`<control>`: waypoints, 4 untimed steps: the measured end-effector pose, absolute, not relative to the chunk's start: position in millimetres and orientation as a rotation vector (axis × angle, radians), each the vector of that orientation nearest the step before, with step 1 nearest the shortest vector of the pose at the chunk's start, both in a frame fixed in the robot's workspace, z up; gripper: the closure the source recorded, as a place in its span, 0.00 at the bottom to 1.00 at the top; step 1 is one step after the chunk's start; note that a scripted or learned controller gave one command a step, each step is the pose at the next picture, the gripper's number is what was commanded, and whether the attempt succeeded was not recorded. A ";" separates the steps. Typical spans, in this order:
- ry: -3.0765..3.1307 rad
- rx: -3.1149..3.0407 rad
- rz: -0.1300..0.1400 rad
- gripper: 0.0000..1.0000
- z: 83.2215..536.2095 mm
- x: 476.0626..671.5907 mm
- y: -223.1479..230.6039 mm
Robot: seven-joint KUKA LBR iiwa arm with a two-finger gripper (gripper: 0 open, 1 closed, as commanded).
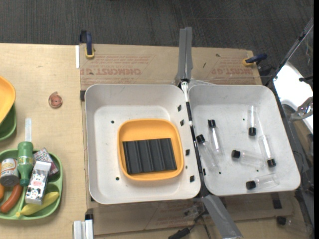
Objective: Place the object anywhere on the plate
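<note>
Barely legible clear vials (259,143) in rt bin (286,128).

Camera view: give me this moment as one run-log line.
plate: in left bin, dark ribbed insert on it | tubes: loose in right bin, black caps | none on plate

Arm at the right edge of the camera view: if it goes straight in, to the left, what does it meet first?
If the arm travels low, probably the right bin at its rim. If higher, it would pass over towards the capped clear tubes. Its height is unclear here.
</note>
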State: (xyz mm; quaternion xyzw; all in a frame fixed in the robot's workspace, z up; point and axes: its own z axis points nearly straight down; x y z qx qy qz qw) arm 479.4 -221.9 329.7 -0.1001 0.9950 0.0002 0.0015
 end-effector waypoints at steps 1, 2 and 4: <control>3.097 -0.502 -0.001 0.00 403.9 493.5 -221.8; 2.943 -1.093 0.002 0.00 324.9 495.7 -221.6; 2.518 -1.873 0.004 0.00 416.5 484.8 -221.7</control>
